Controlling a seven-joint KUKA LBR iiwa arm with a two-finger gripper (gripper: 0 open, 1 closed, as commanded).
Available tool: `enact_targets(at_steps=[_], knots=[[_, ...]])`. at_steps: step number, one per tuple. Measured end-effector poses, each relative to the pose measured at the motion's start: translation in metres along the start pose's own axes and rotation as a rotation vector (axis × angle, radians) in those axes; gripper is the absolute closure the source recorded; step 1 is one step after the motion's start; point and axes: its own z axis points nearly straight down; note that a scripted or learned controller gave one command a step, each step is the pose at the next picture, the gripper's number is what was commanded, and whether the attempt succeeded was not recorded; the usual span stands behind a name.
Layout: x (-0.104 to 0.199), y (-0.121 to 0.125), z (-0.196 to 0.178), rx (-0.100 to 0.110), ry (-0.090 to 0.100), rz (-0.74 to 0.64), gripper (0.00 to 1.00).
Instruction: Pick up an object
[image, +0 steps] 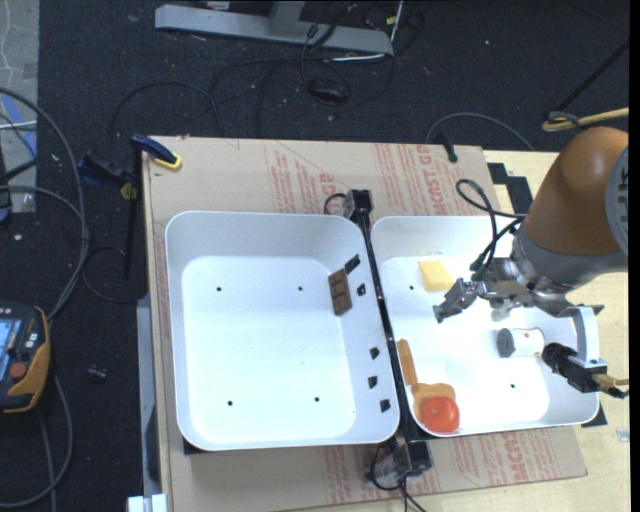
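one pale yellow block (434, 274) in right bin (480, 232) just left of gripper (452, 303), fingers spread, holding nothing; one red ball (439, 413), one brown bar (341, 293) in left bin (200, 240).

A brown cardboard-topped bench (260, 175) carries two shallow white bins side by side. The right bin (570, 405) sits beneath the gripper (452, 302); the left bin (190, 330) lies just beyond it, away from the arm, their rims touching.
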Motion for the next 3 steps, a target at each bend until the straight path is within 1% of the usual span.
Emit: enact_targets(at_steps=[1, 3], knots=[[0.000, 0.001, -0.002, -0.005, 0.000, -0.001, 0.00], [-0.007, -0.007, 0.085, -0.001, 0.000, 0.000, 0.00]])
